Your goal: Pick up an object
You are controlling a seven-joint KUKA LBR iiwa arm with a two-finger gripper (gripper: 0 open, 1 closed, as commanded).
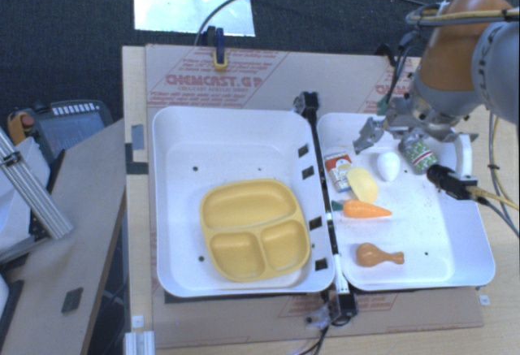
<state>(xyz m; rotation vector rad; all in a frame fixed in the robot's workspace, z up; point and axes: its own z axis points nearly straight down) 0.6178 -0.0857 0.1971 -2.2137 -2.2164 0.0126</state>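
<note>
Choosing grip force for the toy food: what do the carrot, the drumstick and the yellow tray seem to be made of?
Carrot: likely hard moulded plastic, since its orange is even with a slight sheen. Drumstick: probably the same, smooth, uniform brown-orange. Yellow tray: moulded plastic, matte, with three rounded compartments pressed in. Whether any are soft or hollow cannot be told from above.

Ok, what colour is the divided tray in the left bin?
Yellow; the divided tray shows plainly in the camera view, in the left bin.
</note>
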